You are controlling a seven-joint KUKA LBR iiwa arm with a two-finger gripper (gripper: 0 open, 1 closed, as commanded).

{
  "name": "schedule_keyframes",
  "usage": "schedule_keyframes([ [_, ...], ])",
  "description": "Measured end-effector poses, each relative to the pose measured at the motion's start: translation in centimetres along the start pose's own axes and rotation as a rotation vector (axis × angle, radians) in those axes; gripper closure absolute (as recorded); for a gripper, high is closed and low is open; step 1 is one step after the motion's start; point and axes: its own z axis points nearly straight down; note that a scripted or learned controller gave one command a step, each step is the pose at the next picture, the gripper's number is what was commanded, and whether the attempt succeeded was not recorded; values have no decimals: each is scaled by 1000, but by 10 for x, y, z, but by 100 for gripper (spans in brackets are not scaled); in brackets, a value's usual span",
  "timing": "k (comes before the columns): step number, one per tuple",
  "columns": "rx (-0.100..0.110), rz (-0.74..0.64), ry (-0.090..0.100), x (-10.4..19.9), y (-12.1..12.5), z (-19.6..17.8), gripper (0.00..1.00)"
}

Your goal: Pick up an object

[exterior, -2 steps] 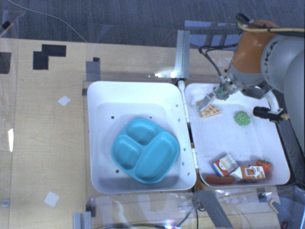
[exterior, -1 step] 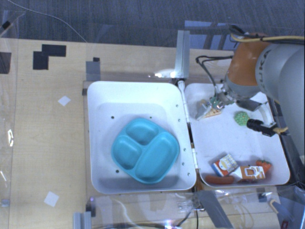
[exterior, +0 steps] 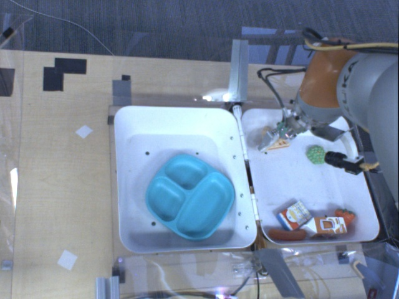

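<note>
My gripper hangs over the far left part of the right bin, pointing down and to the left. A small yellow-orange wedge lies right at its tip, touching or just under it; whether it is gripped is not clear. To the gripper's right sits a green bumpy ball. Along the near edge of that bin lie a small white and orange carton, a red sausage, an orange carton and a small red-orange piece.
The left bin holds a blue divided plate near its middle. A metal divider runs between the two bins. The grey arm with its orange band covers the right bin's far right corner.
</note>
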Motion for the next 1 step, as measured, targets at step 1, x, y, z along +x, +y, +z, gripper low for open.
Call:
schedule_keyframes([
  [1,5,-126,4,45,52,-103,100],
])
